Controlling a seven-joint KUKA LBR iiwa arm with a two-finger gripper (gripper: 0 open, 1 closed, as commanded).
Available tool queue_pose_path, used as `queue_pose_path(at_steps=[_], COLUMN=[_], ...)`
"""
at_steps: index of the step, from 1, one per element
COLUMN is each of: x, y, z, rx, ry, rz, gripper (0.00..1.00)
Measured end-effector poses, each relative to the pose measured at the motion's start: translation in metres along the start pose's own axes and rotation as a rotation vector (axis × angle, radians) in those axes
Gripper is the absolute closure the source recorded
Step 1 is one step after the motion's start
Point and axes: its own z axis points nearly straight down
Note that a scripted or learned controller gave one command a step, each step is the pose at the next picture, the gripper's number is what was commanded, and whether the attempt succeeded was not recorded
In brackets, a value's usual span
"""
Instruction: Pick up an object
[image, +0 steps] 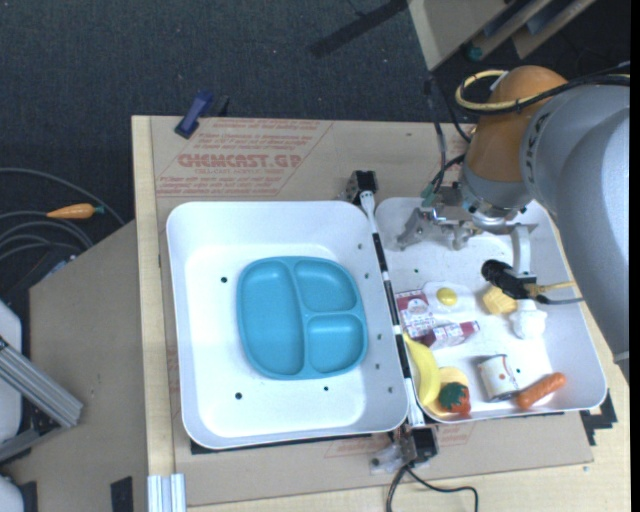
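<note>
The right bin (575, 345) holds several small things. A fried-egg toy (443, 296) lies near its middle, with a yellow piece (497, 300) and a white lump (528, 322) to the right. Red and white packets (418, 314) lie by the left wall. A banana (424, 366), a red and green fruit (455, 397), a silver can (495, 375) and a carrot (540, 390) sit along the front. My gripper (437, 232) hangs over the bin's far left corner, behind the egg, open with nothing between its fingers.
A blue divided plate (300, 315) lies in the left bin (190, 300). A blue object (193, 115) rests on the bench's far edge. An orange thing (70, 211) lies on the floor at the left. The arm covers the right bin's far right part.
</note>
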Motion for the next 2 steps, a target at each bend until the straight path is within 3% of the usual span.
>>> queue_pose_path(at_steps=[1, 2], x=[0.0004, 0.0004], y=[0.0012, 0.0010], z=[-0.0115, -0.0112], rx=[-0.003, -0.003], ry=[0.000, 0.000], rz=[-0.001, -0.001], gripper=[1.00, 0.00])
